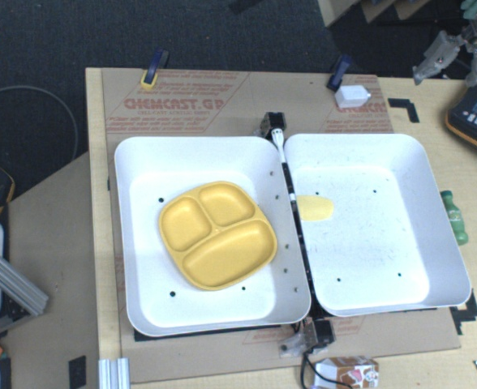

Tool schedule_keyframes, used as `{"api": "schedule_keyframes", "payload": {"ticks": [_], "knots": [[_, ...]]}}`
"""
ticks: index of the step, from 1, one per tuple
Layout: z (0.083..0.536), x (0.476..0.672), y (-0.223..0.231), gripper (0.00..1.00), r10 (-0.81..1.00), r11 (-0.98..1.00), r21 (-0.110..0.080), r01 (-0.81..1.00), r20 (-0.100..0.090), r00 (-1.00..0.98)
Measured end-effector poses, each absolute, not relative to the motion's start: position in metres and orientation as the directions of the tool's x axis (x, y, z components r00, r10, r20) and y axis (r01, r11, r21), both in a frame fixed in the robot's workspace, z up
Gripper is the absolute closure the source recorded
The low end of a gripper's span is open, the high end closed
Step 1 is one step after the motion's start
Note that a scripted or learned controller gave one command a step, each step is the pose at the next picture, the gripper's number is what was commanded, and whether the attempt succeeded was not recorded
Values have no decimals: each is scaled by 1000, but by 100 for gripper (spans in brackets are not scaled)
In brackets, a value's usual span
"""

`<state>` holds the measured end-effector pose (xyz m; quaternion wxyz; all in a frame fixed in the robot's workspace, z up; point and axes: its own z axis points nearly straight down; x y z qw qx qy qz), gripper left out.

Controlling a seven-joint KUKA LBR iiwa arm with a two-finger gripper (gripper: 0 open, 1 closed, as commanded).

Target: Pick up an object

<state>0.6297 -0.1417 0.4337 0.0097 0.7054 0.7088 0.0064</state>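
Observation:
A yellow divided plate point(217, 234) with three compartments lies flat in the left white bin point(137, 160), near its middle. A small pale yellow flat piece point(315, 208) rests in the right white bin point(409, 160), close to its left wall.
The two bins sit side by side on a brown board point(222, 96), joined by a black strip point(290, 209). A white block point(352, 96) and clamps stand at the board's far edge. A green object point(454, 217) lies just right of the right bin.

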Motion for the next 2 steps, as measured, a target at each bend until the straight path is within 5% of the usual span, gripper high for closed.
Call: {"api": "schedule_keyframes", "payload": {"ticks": [1,2], "knots": [[531,571,-170,0,1000,-4,16,1000,-6,4],[534,574,-167,100,1000,1,8,1000,-5,-1]]}}
